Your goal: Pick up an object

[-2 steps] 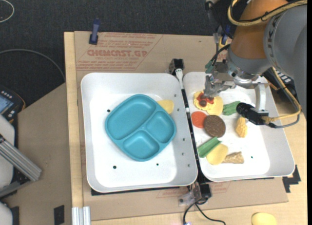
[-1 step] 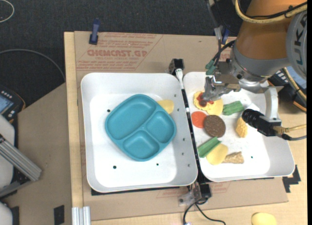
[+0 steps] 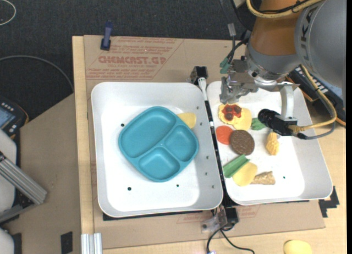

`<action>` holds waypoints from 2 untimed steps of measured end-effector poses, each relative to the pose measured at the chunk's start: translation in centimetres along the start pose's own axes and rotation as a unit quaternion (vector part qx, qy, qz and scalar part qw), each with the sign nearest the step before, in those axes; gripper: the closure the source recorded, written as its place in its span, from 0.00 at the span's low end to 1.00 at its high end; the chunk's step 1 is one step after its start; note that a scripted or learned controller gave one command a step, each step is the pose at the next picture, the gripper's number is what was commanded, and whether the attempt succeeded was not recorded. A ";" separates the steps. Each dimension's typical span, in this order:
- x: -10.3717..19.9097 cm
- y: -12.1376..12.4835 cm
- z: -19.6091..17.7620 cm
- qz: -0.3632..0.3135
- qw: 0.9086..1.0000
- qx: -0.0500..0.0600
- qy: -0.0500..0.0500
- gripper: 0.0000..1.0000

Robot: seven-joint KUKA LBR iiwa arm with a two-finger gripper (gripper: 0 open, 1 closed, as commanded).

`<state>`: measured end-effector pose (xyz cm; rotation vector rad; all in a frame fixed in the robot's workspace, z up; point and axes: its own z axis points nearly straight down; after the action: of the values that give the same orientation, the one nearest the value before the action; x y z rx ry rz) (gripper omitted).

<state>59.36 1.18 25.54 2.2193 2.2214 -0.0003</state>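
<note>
Arm: we are seeing the grey arm (image 3: 308,22) reaching in from the right, its orange band sitting above the wrist.
Gripper: we are watching the gripper (image 3: 235,94) hanging over the far end of the right bin (image 3: 316,184), just above the pizza slice (image 3: 235,115).
Fingers: we are not able to tell whether they are apart or together.
Right bin: we are finding the pizza slice, an orange disc (image 3: 224,134), a brown cookie (image 3: 241,142), a corn cob (image 3: 272,143), a green pod (image 3: 235,165), a yellow piece (image 3: 245,174) and a tan wedge (image 3: 264,178) lying close together.
Left bin: we are seeing a blue divided plate (image 3: 158,143) lying in the left bin (image 3: 110,110), with a pale yellow piece (image 3: 187,119) touching its far edge.
</note>
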 end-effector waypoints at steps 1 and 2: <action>2.5 7.0 5.6 -0.001 1.000 -0.001 0.000 1.00; 10.1 2.7 14.6 -0.003 1.000 0.005 0.002 1.00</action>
<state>62.03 11.30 10.96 2.2202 2.2356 -0.0072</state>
